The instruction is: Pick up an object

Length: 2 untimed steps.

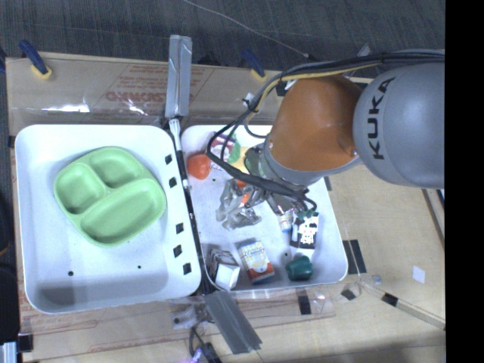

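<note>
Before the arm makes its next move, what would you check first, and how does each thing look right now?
1. Hand over the right bin: ok.
2. Something held in the hand: cannot tell, arm hides much of it.
3. Items within reach: ok, orange ball, small carton, green piece.
4. Cables kept free of the items: cannot tell.
5. Green plate out of the way in the left bin: ok.

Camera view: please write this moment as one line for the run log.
arm: over right bin | gripper: low among clutter, grasp unclear | left bin: green divided plate | right bin: orange ball, small box, green item
</note>
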Motion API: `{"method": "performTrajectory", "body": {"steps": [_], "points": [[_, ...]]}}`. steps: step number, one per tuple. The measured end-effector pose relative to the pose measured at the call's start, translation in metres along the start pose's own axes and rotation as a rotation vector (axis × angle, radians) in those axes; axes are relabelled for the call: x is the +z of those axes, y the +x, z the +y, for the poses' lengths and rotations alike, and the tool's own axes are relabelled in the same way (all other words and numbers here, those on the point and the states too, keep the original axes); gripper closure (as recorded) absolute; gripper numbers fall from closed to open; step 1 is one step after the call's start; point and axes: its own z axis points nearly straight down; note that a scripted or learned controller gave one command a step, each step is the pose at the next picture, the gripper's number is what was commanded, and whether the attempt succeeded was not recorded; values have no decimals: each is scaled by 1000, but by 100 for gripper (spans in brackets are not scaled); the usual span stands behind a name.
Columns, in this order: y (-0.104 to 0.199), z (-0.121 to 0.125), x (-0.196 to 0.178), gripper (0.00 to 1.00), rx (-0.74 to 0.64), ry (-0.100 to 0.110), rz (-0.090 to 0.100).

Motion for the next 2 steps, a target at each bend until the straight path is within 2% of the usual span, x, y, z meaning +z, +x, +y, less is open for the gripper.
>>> {"method": "performTrajectory", "body": {"steps": [1, 2], "points": [[-26, -88, 59, 100, 170, -2, 2], [-87, -22, -39, 100, 187, 2, -12]]}}
